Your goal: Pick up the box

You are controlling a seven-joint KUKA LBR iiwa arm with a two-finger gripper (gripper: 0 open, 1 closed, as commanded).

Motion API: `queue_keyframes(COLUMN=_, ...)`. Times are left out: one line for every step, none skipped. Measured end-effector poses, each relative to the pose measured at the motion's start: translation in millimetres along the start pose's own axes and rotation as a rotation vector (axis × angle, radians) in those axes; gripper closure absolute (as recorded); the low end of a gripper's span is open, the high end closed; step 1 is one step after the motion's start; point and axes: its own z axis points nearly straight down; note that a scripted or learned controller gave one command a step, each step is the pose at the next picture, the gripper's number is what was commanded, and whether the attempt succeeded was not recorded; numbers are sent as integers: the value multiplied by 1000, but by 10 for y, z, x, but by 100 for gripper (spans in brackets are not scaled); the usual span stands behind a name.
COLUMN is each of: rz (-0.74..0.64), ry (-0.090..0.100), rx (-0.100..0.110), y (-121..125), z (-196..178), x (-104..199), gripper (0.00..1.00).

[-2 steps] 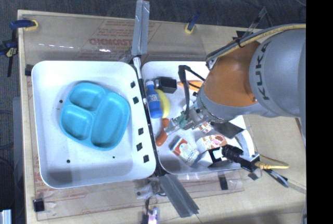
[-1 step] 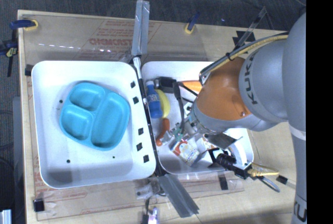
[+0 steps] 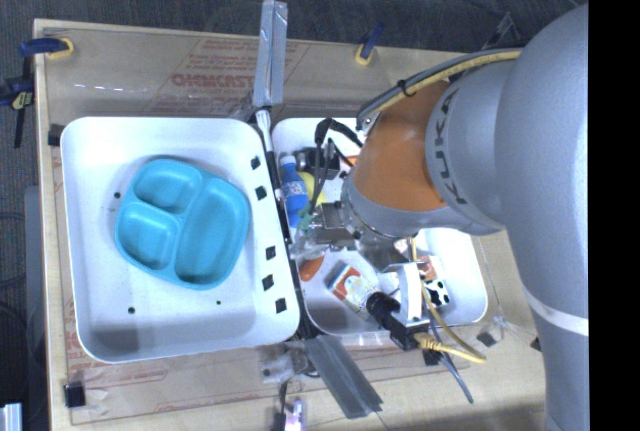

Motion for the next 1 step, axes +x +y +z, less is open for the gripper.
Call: queue_keyframes(rz=204, ry=0, rx=1, y=0, z=-430, x=239, gripper=100)
